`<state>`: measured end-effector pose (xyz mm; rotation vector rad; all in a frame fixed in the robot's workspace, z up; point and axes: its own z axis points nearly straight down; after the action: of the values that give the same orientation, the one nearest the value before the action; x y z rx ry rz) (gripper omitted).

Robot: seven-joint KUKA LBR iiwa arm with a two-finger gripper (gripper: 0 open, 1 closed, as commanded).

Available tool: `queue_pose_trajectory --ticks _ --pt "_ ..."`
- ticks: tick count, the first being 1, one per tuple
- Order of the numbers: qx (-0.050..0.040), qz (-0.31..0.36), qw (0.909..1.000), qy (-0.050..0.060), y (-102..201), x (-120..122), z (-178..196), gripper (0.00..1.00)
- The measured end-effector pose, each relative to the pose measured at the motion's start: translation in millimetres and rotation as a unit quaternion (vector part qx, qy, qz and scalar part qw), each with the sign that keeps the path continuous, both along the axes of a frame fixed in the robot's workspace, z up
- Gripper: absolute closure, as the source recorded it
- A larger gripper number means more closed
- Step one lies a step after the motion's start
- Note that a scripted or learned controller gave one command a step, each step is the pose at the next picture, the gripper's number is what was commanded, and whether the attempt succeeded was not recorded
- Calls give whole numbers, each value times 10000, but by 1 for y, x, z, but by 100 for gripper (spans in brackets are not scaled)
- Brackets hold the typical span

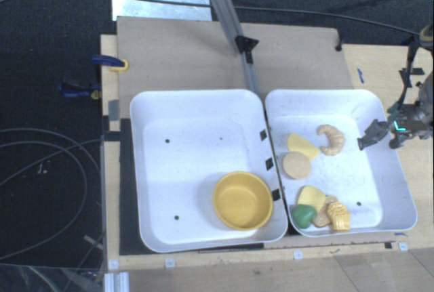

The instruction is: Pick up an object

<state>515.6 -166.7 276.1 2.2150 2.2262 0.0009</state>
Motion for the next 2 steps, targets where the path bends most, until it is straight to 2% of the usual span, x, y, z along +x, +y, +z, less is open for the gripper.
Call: queue_pose_trajectory --ticks 1,2 --pt "-1 1 10000 -5 0 0 0 0" --pt "3 -18 10000 14 1 2 -41 0"
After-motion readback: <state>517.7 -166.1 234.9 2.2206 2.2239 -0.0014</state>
